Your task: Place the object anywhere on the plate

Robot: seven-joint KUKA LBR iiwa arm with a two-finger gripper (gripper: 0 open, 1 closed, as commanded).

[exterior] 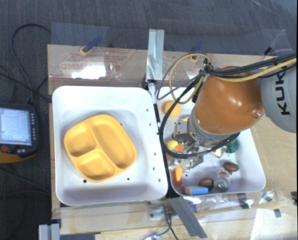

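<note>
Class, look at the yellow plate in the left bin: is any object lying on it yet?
No. The yellow plate has three bare compartments, and the small objects lie in the right bin.

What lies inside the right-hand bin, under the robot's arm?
In the right bin: a blue block, a brown piece and an orange piece. The arm covers the bin's middle and the gripper.

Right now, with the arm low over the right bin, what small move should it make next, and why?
Probably a short descent onto one of the small objects beneath it. The gripper hangs over the right bin, its wrist hiding what lies directly below, and no object is seen between its fingers. The yellow plate in the left bin has nothing on it yet, so a grasp must come first.
</note>
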